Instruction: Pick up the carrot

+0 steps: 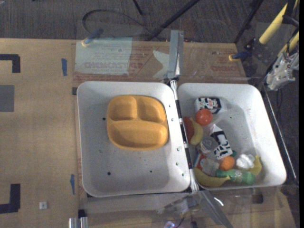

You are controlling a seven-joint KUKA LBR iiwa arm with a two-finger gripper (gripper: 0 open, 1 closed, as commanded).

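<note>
**Carrot not yet lifted from the right bin**

The carrot (227,163), a small orange piece with a green end beside it, lay among toy foods at the lower left of the right bin (266,127). Nothing touched it. The arm's jaws could not be made out, so their state was unknown. The whole pick remained.

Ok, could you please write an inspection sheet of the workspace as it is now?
Surface: wooden bench with left bin and right bin.
Job's things: carrot, probably the orange piece at the right bin's near side, among toys.
Clutter: orange divided plate in left bin; tomato, banana, milk carton in right bin.
Gripper: nothing seen.
Cables: dark loop on the carpet.
Surroundings: stand legs, blue tape.
</note>
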